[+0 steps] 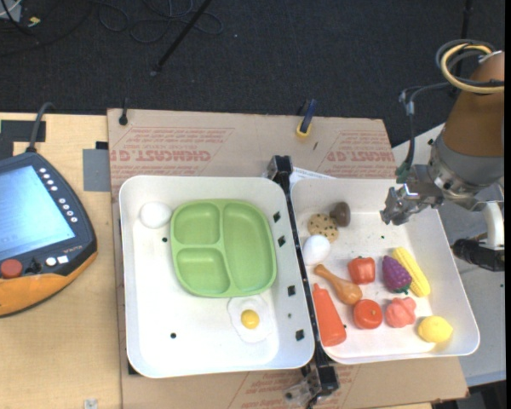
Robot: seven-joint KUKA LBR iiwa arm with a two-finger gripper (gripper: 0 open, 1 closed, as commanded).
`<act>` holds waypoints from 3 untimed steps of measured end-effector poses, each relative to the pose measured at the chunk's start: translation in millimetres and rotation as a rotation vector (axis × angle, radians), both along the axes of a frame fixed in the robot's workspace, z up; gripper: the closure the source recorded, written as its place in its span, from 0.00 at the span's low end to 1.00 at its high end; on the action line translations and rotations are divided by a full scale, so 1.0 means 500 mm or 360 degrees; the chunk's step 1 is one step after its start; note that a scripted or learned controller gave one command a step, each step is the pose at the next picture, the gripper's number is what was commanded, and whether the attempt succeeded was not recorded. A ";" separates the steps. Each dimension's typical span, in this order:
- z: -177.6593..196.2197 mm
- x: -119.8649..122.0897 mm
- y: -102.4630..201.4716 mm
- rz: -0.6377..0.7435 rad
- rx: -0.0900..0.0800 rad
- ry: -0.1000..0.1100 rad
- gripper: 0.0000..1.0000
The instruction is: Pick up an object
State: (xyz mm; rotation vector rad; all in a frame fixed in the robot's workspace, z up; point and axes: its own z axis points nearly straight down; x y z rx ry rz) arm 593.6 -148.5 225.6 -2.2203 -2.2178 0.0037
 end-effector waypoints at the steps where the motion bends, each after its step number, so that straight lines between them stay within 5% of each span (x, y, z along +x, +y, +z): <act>1: -0.016 -0.024 0.091 0.0006 0.0003 0.0009 1.00; 3: -0.005 -0.029 0.332 0.0011 0.0002 0.0009 1.00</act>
